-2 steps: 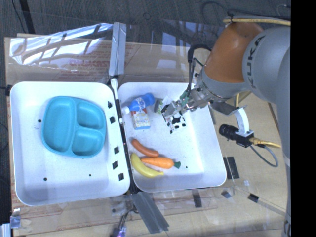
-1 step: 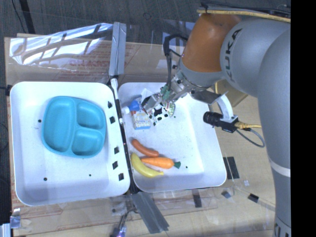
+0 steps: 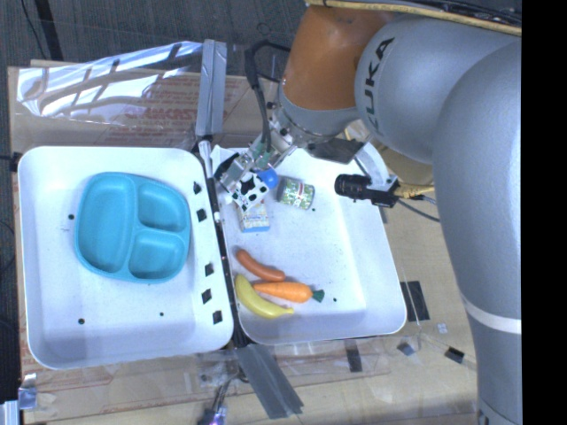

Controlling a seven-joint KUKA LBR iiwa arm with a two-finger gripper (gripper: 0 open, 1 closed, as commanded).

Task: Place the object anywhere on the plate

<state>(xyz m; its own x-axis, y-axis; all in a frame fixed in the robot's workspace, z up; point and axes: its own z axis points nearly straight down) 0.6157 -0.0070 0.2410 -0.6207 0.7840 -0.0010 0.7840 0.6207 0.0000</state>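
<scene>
Fruit sits nearest me in the right bin [image 3: 372, 317]: a yellow banana [image 3: 260, 297] along the front, an orange carrot [image 3: 285, 291] touching it just behind, and a reddish sausage [image 3: 259, 265] a little further back toward the divider. From my seat all three look like toy food lying flat on the white floor.

Moving across to the left bin [image 3: 44, 237], I see the blue plate [image 3: 133, 226], a three-compartment one, lying flat near the middle with nothing on it.

Further back in the right bin, a small carton [image 3: 253, 204] with black-and-white cow markings and a blue top lies near the divider, its pale lower end pointing toward me. Just beside it to the right is a small green-patterned can [image 3: 296, 193] on its side.

Farthest back, the gripper [image 3: 237, 177] comes down at a slant right at the carton's upper end, against the bin's rear corner. I cannot tell whether it is released or clenched, or whether the carton is between its tips. Behind it rise the orange band [image 3: 323, 56] and grey arm [image 3: 443, 87].
</scene>
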